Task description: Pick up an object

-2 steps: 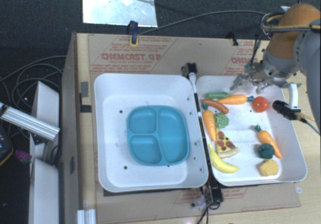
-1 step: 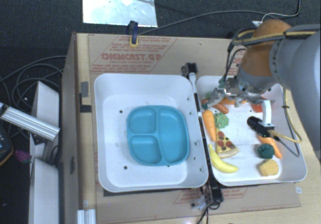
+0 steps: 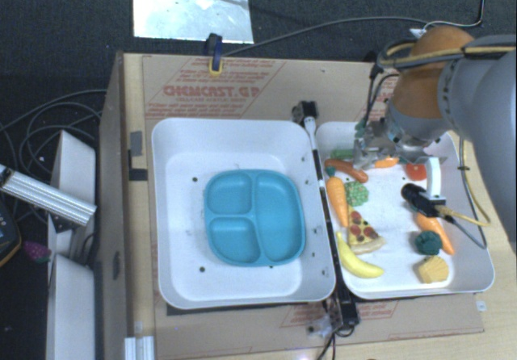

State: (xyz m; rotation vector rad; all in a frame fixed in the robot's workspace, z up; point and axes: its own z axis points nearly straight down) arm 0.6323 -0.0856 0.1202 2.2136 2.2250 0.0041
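Observation:
The right bin (image 3: 477, 274) holds several toy foods. There is a red sausage (image 3: 349, 170), a carrot (image 3: 337, 199), a broccoli (image 3: 355, 191), a pizza slice (image 3: 363, 235) and a banana (image 3: 356, 259). A red piece (image 3: 415, 171), an orange carrot (image 3: 434, 231), a teal lump (image 3: 427, 243) and a yellow chunk (image 3: 433, 270) lie further right. My gripper (image 3: 368, 150) is low over the back left of this bin, just above and behind the sausage. Nothing is visibly held.
The left bin (image 3: 174, 189) holds a blue divided plate (image 3: 253, 217). A black clip (image 3: 306, 113) sits at the back where the two bins meet. The grey arm with its orange band (image 3: 428, 68) covers the right bin's back right corner.

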